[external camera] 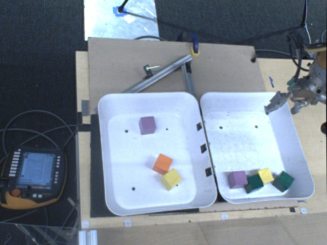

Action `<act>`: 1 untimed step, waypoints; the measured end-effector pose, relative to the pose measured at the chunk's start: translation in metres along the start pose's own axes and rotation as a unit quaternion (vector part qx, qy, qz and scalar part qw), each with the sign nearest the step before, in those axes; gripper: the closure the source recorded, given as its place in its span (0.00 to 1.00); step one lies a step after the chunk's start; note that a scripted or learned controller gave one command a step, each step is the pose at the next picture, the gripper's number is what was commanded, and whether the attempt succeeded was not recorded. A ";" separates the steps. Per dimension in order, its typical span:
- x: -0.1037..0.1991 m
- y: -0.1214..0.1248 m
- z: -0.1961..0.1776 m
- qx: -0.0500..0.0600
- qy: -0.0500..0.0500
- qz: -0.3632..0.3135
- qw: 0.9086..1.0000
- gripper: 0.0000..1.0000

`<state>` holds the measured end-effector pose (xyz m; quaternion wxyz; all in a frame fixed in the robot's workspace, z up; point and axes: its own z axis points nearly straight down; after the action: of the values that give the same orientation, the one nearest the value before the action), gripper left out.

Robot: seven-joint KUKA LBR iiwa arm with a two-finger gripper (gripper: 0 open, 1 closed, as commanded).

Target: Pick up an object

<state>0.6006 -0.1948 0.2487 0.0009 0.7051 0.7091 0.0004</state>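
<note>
— While the arm waits at the far edge, start at the left: the teach pendant (30, 176) sits off the bench, and nothing is in play there.

— Agreed. On to the left bin (115, 152). Three cubes lie in it: the left purple cube (147, 125) alone toward the back, then the orange cube (162, 163) and the left yellow cube (171, 179), corner to corner near the front.

— And the right bin (245, 142)?

— Four more, bunched along its front wall: the right purple cube (237, 178), the dark green cube (253, 182), the right yellow cube (265, 175) and the green cube (283, 180). They are touching or close to it; the view does not settle which.

— So where is the gripper (286, 103)?

— At the back right corner of the right bin, by the rim, well apart from every cube. It carries nothing. Whether the tool is spread or pressed together cannot be told from this angle.

— Which step, then?

— By the look of it, the very start: the approach, with no object chosen by position yet. The pick itself is not begun.

— What does the next move call for?

— Travel toward the front of the right bin is the short route, yet that cluster is tight, so the tool would need a gap on either side of one cube. The green cube at the end looks the freest. The left purple cube stands alone, an easier grasp, though it means a long reach across both bins.
</note>
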 end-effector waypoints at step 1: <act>0.000 0.000 0.000 0.000 0.000 0.000 1.000 0.00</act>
<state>0.6006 -0.1948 0.2488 0.0010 0.7051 0.7091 0.0002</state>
